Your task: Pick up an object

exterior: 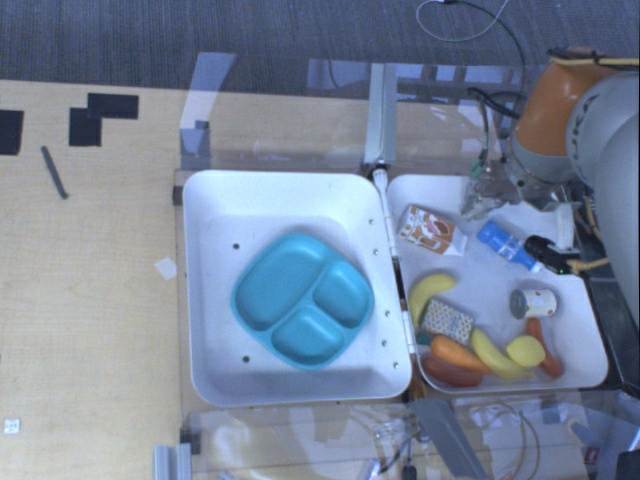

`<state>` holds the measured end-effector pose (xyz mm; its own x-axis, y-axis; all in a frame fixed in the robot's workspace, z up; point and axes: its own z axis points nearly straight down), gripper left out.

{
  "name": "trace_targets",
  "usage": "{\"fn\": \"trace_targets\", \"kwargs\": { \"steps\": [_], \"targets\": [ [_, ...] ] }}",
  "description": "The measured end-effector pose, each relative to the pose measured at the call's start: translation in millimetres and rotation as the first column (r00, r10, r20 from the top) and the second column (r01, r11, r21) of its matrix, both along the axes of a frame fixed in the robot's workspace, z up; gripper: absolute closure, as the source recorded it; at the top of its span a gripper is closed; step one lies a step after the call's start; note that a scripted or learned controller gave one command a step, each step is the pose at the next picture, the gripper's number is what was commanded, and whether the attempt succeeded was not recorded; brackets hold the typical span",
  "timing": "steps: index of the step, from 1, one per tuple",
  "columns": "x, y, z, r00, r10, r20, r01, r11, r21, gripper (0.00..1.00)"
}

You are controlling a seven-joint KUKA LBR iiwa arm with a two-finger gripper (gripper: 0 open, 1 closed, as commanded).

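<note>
So the arm (585,118) comes in from the right, orange band up top, wrist bent down over the far end of the right bin (596,368). The gripper (487,193) hangs just above the bin floor, near the blue bottle (507,244) and the snack packet (427,230); nothing between the fingers that I can make out, and honestly can't tell if they're apart or together. The left bin (205,368) holds a blue divided plate (303,298). Both bins sit on a light wood table (90,298), grey carpet (250,13) behind.
</note>
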<state>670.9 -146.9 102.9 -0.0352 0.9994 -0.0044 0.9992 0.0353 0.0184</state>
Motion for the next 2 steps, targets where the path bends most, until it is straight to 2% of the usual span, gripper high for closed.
{"fn": "trace_targets", "kwargs": {
  "steps": [1,2],
  "targets": [
    [-68,-45,-14,0.962,0.274,-0.01,-0.274,0.962,-0.002,1.0],
    [-130,-29,147,0.961,0.277,-0.01,-0.277,0.961,-0.001,1.0]
  ]
}}
